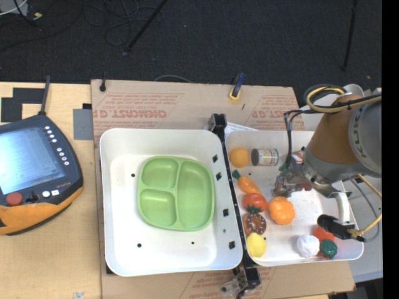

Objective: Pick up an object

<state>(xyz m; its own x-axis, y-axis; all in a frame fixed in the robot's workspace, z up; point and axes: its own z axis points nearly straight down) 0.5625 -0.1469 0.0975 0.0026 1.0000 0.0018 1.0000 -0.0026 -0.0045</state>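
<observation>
Two bins sit side by side on the bench: the left bin (118, 167) holds a divided plate (176, 192) lying near its middle, and the right bin (349, 251) holds a scatter of toy foods. At the right bin's far left lie a round fruit (239, 157) and, just right of it, a small jar (265, 157) on its side, while a pumpkin (282, 210) sits toward the middle and a lemon (256, 245) in the near left corner. The gripper (288, 184) hangs just beyond the pumpkin, and a handheld control pad (34, 170) rests on the bench well left of both bins.
</observation>
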